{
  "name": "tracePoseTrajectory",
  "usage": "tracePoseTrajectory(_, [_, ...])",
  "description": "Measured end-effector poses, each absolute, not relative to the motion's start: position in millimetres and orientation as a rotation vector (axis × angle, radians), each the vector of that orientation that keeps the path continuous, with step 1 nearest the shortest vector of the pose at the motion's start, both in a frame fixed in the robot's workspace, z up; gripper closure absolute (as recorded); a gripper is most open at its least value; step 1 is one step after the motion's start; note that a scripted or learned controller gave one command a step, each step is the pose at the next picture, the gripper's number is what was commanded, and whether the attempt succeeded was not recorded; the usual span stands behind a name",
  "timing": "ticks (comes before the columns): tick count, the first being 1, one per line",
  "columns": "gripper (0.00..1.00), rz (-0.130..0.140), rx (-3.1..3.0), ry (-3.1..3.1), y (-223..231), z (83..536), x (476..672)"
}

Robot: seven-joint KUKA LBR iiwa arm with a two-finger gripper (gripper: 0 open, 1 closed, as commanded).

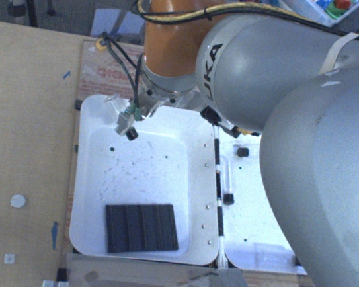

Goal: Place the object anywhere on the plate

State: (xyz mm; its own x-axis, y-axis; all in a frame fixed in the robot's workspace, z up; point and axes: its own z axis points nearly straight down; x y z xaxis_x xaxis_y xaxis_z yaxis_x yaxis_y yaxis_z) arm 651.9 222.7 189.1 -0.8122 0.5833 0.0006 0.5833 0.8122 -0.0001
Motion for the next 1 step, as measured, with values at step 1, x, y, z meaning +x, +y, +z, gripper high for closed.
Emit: tracePoseTrajectory(1, [1.00, -0.005, -0.823, -3.037, 225.9, 224.9, 657.3])
